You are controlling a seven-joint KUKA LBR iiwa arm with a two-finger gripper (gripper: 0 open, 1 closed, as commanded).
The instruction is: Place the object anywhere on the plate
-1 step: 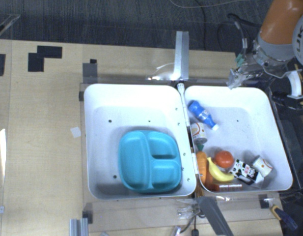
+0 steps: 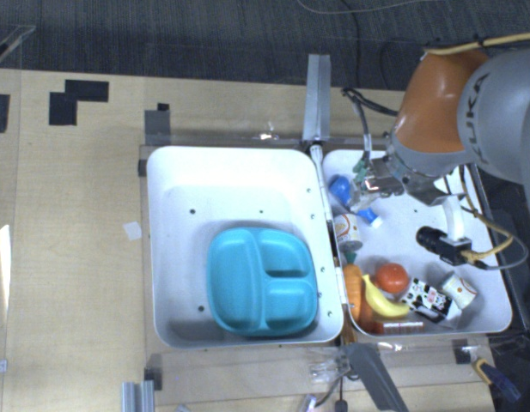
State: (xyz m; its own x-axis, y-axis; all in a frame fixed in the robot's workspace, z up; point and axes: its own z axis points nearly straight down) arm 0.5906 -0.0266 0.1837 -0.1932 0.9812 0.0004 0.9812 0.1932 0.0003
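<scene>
- The left bin (image 2: 161,230) holds 1 thing, a light blue divided plate (image 2: 263,280). It lies flat in the bin's near half, closer to the wall shared with the other bin.
- The right bin (image 2: 498,309) holds all the loose things, and that is where the task's object is, apart from the plate.
- The gripper (image 2: 366,187) is low over the far left corner of the right bin, near the shared wall.
- Whether the gripper is released or clenched cannot be told from this slant, and nothing can be seen to be grasped.
- A blue object (image 2: 339,189) lies just beside the gripper on its left, close to the shared wall. It is the thing nearest the gripper, and its exact kind is unclear.
- A small white and blue item (image 2: 368,218) lies just below the gripper, too small to name.
- Along the bin's near edge an orange carrot (image 2: 354,287) lies against the shared wall.
- A yellow banana (image 2: 383,302) lies next to the carrot, curving toward the middle.
- A red tomato (image 2: 391,276) sits just above the banana, touching or almost touching it.
- A black and white patterned box (image 2: 426,300) lies right of the banana, tilted.
- A small white cylinder (image 2: 459,289) lies on its side just right of that box.
- The grey arm (image 2: 505,110) reaches in from the right, its orange band (image 2: 432,101) above the far end of the right bin.
</scene>
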